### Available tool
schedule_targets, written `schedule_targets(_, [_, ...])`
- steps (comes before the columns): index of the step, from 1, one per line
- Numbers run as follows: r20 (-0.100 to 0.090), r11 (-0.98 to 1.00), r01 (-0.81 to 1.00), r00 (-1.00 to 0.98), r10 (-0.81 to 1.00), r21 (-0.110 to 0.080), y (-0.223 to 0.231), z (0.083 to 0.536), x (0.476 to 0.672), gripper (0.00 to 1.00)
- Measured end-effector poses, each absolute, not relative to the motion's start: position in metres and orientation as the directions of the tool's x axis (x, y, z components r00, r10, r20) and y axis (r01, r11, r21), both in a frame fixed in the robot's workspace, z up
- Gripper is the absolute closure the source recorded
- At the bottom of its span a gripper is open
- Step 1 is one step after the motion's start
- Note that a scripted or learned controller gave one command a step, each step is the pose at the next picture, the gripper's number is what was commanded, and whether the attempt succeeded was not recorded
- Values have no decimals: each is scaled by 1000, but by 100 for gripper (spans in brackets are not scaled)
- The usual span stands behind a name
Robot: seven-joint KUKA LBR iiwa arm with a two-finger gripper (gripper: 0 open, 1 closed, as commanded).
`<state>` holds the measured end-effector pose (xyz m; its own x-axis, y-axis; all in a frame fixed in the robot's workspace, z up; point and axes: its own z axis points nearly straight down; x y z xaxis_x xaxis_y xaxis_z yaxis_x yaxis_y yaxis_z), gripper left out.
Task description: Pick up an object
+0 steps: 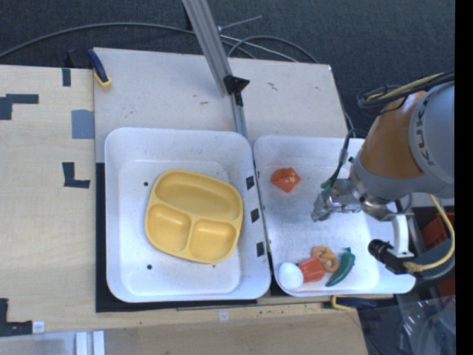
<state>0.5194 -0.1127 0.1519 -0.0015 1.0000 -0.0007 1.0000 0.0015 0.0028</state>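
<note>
Small orange-red block (285, 180) lying in the right bin (295, 231), in its upper-left part, close to the top edge and near the wall shared with the left bin. Well apart from everything else in that bin. To its right and slightly lower, over the bin's middle: gripper (323, 207), metallic, pointing down toward the white floor, nothing visible between its parts. Open or closed: cannot tell from this angle. Above and right of it, grey arm (425, 143) with orange band, reaching in over the bin's right edge.

Along the right bin's bottom edge, a tight cluster: white egg-shaped object (290, 275) in the bottom-left corner, touching a red piece (313, 270); an orange pretzel-like ring (324, 256) resting just above the red piece; a dark green leaf-shaped item (342, 267) beside them on the right.

Left bin (122, 213): yellow three-compartment plate (194, 215) lying in the centre, tilted slightly clockwise, compartments bare.

Both bins side by side on the bench (44, 198), light wood.
</note>
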Motion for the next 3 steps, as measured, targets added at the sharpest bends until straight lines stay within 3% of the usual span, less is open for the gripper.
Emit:
schedule_targets(1, [-1, 2, 1000, -2, 1000, 5, -110, 214, 525, 100])
schedule_targets(2, [-1, 2, 1000, -2, 1000, 2, -110, 241, 525, 100])
schedule_targets(3, [2, 8, 1000, -7, 1000, -1, -54, 240, 545, 100])
